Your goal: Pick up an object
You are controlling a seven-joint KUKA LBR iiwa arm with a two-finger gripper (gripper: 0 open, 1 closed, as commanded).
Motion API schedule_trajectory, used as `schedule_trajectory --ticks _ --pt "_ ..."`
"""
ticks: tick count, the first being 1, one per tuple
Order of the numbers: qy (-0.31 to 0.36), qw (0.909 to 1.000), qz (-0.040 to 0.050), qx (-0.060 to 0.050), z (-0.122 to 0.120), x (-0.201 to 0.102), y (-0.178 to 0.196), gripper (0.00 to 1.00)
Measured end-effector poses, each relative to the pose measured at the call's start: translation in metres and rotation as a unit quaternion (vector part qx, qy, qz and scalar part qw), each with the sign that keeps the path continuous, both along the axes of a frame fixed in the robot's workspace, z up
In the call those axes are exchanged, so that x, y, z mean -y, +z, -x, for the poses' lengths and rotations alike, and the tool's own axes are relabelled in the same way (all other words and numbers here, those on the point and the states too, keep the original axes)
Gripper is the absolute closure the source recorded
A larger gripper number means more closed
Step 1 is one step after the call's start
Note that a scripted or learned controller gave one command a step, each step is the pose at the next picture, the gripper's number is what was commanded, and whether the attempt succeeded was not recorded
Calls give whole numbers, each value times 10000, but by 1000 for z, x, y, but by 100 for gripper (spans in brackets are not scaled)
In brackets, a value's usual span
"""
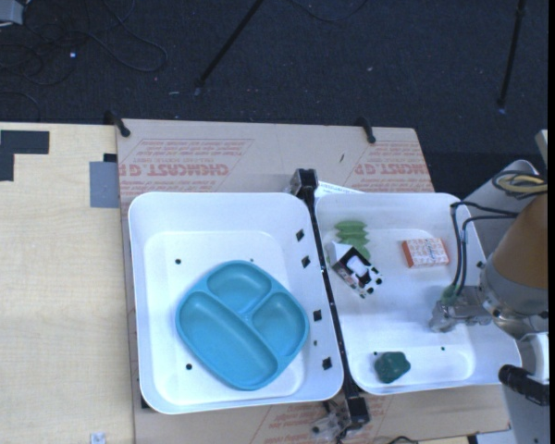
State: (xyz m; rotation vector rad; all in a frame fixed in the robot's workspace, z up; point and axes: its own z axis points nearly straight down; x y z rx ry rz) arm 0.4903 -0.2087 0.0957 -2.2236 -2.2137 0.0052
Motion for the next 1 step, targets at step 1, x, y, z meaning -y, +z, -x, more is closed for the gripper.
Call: schedule_trajectory --ticks 1 --pt "-1 10000 -5 15 7 -2 43 100"
